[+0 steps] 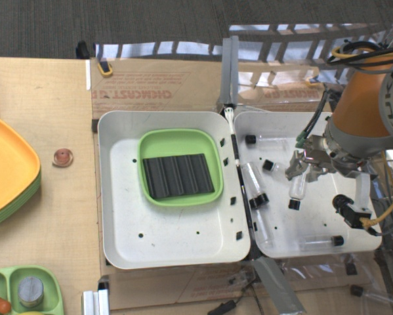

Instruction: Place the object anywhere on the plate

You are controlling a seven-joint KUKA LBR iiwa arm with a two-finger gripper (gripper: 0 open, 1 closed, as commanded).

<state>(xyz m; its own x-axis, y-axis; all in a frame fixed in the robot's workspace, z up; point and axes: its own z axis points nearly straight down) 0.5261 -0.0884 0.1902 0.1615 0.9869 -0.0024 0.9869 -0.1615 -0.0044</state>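
A green plate [147, 146] lies in the left bin [170, 241], toward its back. A dark grey ribbed slab [178, 176] rests flat on the plate. In the right bin [314, 225] lie several clear tubes with black caps. My gripper [303, 169] hangs over the middle of the right bin, pointing left and down. One clear tube [296, 188] with a black cap at its near end sits right beneath the gripper; I cannot tell whether it is touched or held.
Other tubes lie near the right bin's left wall [252, 177], its back [262, 138] and its front [317, 243]. Orange plates [9, 169] are stacked on the wooden bench at the left, with a small red knob [63, 157] beside them. A green compartment tray [25, 291] sits at the bottom left.
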